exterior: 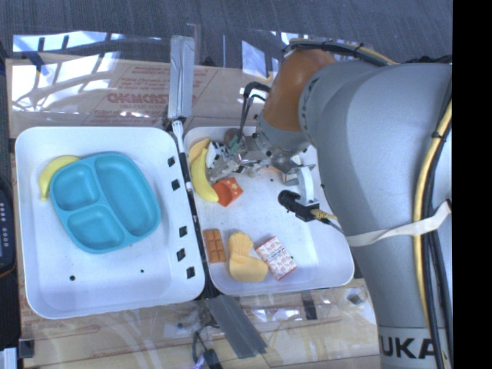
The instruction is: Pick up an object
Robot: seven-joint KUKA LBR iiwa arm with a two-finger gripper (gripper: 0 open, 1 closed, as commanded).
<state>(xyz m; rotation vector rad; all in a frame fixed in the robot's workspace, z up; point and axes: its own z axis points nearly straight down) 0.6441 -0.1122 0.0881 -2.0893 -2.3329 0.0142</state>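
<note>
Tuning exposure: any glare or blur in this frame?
Camera view: strong glare on the clear sheeting behind the bins; right bin floor near blown out; the arm is soft and shades the claw area; blue tray and banana are sharp.

One camera looks down from above the bench at a slant. It sits far enough back to take in both white bins, the left bin (pixel 31 283) and the right bin (pixel 338 271), side by side, with a strip of dark floor (pixel 115 2) at the top. The big grey arm (pixel 377 152) comes in from the right side of the picture and is close to the camera, so it looks very large and covers part of the right bin.
</note>
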